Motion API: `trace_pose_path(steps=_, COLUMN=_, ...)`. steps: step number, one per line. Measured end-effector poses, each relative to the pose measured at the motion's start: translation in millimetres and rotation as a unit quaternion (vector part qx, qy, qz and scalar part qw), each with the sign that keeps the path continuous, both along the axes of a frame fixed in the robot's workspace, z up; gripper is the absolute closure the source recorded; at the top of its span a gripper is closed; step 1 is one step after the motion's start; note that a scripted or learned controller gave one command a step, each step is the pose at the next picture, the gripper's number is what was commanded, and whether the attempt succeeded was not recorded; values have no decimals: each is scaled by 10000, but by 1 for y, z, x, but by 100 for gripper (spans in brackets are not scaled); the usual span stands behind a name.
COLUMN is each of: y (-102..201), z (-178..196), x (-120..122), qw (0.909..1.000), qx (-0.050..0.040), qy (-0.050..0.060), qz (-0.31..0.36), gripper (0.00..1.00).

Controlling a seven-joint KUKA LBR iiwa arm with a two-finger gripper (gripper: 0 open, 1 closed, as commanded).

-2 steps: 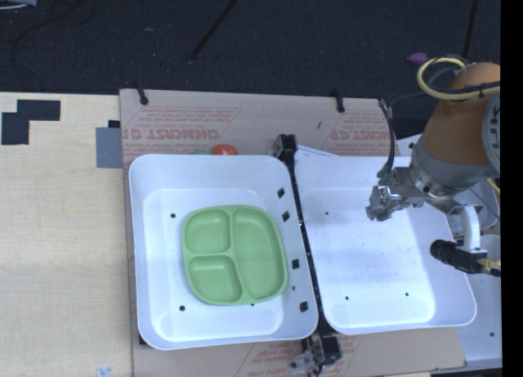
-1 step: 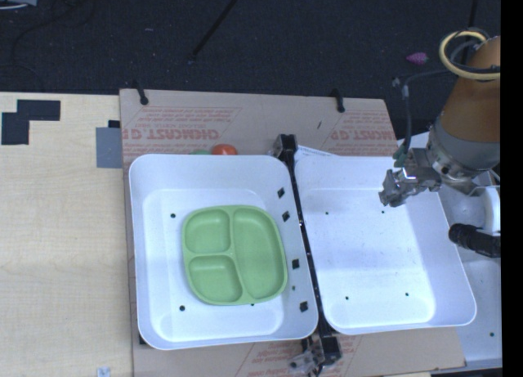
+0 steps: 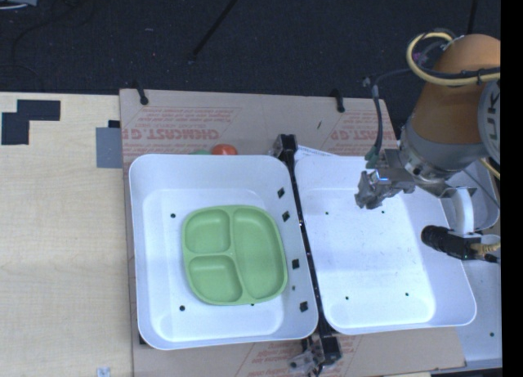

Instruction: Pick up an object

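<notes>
The jaws (image 3: 369,197), their state not discernible, are poised above the right bin (image 3: 392,285); reaching the green plate (image 3: 234,254), well apart, is probably required.

KUKA arm (image 3: 445,122) entering from the right edge of the view, its orange band uppermost and grey wrist section below it. The wrist slants down and leftward, ending in the gripper (image 3: 369,194), which is poised over the far part of the right bin (image 3: 458,310), near that bin's back edge.
</notes>
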State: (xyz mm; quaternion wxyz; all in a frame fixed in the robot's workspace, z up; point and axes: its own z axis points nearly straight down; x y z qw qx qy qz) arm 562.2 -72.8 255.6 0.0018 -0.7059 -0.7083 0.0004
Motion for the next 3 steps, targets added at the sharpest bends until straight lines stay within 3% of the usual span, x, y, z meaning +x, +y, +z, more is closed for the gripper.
trace_pose_path(steps=3, y=174, z=-11, x=34, qw=10000, qx=-2, qy=-6, qz=7, gripper=100)
